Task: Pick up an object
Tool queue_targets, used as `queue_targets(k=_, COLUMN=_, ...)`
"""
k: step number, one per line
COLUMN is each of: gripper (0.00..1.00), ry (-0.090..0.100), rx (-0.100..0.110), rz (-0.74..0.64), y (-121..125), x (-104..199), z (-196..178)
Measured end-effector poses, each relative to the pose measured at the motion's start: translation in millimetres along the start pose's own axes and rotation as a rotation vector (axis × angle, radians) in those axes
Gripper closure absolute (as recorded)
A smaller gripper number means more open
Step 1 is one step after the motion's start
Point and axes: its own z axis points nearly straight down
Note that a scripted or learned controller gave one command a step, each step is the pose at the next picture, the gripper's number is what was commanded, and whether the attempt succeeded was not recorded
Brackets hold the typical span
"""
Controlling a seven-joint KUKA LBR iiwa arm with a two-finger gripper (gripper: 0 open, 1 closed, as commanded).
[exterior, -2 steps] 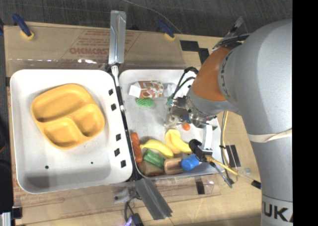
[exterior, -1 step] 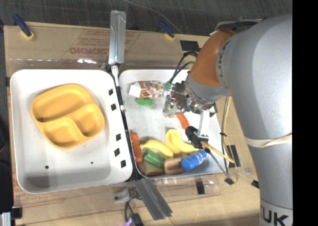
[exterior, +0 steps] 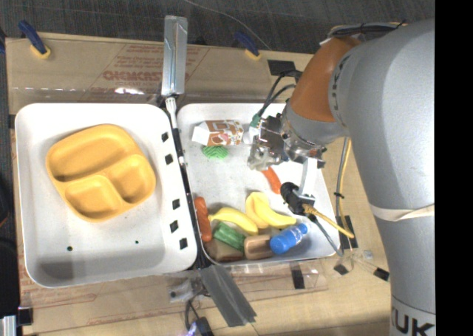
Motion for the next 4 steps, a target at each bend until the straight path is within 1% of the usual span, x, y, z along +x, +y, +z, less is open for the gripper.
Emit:
queue_targets(k=1, gripper=0.0, ry=0.0, rx=0.001, rz=-0.001, y=-0.3, x=0.2, z=0.6)
queue_targets(k=2, gripper=0.0, ry=0.0, rx=0.002, rz=-0.05, y=-15.7, x=-29.5, z=67.7)
queue_targets(k=3, gripper=1.0, ry=0.0, rx=0.004, rz=-0.053, y=-15.7, x=-29.3, z=58.2)
queue_targets(k=4, gripper=1.0, ry=-0.001, rx=0.001, rz=0.214, y=-12.2, x=-7.4, z=33.9)
